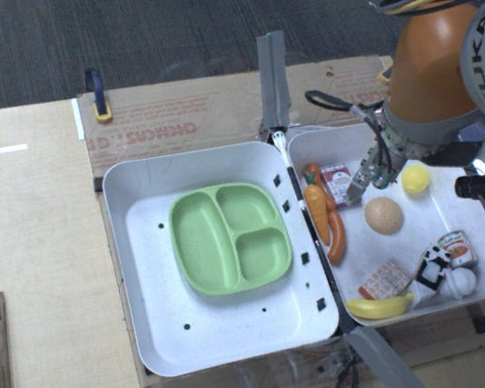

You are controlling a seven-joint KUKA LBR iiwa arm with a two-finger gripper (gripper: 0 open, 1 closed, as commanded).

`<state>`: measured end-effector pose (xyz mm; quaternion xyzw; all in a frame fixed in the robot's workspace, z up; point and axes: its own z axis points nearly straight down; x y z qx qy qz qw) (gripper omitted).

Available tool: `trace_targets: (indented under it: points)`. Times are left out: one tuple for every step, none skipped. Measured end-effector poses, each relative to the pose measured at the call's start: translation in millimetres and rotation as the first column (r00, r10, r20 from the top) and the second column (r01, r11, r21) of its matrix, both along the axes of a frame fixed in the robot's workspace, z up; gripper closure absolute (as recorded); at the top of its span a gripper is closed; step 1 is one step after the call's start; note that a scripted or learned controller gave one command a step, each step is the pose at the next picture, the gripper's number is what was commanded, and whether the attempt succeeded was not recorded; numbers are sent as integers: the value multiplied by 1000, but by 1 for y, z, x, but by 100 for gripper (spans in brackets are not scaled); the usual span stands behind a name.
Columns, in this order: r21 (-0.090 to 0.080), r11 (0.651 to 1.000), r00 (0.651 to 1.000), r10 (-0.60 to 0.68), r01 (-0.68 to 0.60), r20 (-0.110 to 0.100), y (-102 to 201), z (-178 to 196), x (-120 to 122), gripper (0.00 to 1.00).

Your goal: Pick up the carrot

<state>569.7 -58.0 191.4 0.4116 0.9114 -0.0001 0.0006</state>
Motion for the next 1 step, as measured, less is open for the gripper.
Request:
trace_targets:
  points:
    - [-1,955,955,-296,296,-4,35,0,-55,100]
